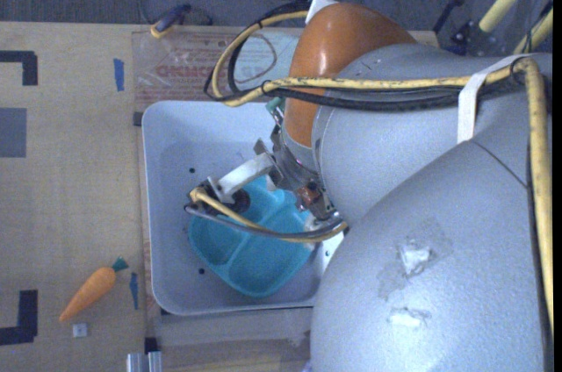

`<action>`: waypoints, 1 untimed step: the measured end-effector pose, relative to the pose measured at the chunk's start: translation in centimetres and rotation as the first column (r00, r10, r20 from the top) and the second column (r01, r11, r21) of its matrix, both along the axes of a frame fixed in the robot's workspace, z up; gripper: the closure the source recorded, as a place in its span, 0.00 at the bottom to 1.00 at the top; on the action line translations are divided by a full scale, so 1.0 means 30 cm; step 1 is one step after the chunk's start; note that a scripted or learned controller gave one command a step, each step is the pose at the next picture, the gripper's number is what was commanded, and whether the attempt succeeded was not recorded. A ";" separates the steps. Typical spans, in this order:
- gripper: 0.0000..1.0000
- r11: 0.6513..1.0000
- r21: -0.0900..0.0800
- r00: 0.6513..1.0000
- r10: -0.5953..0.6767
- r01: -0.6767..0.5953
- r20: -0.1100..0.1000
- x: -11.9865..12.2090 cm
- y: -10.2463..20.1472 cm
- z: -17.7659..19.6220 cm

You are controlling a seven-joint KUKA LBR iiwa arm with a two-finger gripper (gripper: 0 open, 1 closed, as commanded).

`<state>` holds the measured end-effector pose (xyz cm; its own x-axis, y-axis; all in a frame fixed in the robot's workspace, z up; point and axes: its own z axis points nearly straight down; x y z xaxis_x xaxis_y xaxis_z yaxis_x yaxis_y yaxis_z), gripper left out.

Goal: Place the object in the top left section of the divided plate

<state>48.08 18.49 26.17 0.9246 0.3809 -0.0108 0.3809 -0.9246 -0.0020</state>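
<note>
A blue divided plate (255,261) lies in the lower part of the white bin (167,151). Its raised ridges show and the sections I can see hold nothing. My gripper (279,173) hangs low over the plate's upper right part, and the arm covers that part of the plate. The big grey arm with its orange band hides the bin's right side. An orange toy carrot (88,292) with a green top lies outside the bin, on the wooden bench to the lower left.
The bin's left wall and upper left floor are bare white. Blue tape marks (118,74) and black corner marks (25,67) sit on the bench to the left. A small grey piece (79,329) lies just below the carrot.
</note>
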 end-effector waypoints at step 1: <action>1.00 1.000 -0.001 1.000 0.000 0.000 -0.001 0.002 -0.001 0.031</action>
